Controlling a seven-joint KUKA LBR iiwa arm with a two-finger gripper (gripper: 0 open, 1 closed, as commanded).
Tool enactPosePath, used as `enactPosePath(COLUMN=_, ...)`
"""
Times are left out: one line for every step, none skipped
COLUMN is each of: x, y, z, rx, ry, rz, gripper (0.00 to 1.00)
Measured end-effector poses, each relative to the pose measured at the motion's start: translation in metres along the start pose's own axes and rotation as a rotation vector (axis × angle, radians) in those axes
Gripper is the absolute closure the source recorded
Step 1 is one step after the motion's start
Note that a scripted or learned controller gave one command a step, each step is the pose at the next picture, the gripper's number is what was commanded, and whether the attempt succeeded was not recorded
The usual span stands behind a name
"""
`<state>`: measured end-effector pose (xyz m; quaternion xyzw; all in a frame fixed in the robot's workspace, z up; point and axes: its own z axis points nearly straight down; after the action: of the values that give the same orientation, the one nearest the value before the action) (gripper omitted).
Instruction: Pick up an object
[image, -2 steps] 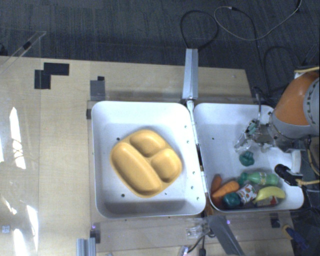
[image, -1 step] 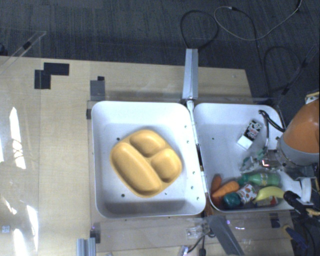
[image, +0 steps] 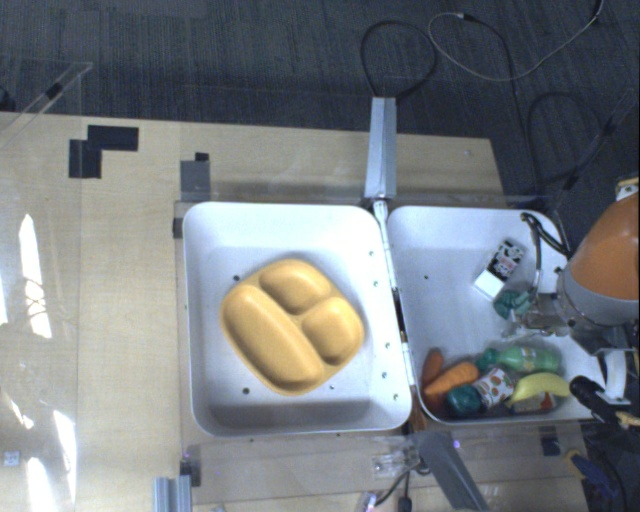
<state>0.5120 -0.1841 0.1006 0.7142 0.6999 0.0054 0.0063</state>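
We see the gripper (image: 528, 318) low over the right bin (image: 440, 250) at the frame's right, its opening beyond our telling, with the banana (image: 540, 384) just below it toward the lower right, long axis roughly left-right.

Lighting is even and fairly bright, coming from above. The two white bins (image: 290, 225) read slightly bluish-grey rather than pure white, with soft, shallow shadows along their inner walls. The yellow tray (image: 292, 325) shows dull highlights on its rounded humps and a thin shadow beneath its lower rim. Pale streaks of glare lie on the clear sheet (image: 35, 290) over the bench's (image: 130, 330) left side. The whole frame is mildly soft and grainy; small items blur together at lower right.
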Motion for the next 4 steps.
enactPosePath(x=0.000, y=0.000, z=0.000, rx=0.000, ry=0.000, rz=0.000, gripper=0.00)
enactPosePath(x=-0.007, y=0.100, z=-0.001, rx=0.013, ry=0.000, rz=0.087, gripper=0.00)
enactPosePath(x=-0.014, y=0.147, z=0.013, rx=0.044, ry=0.009, rz=0.111, gripper=0.00)
enactPosePath(x=-0.009, y=0.097, z=0.015, rx=0.011, ry=0.000, rz=0.064, gripper=0.00)
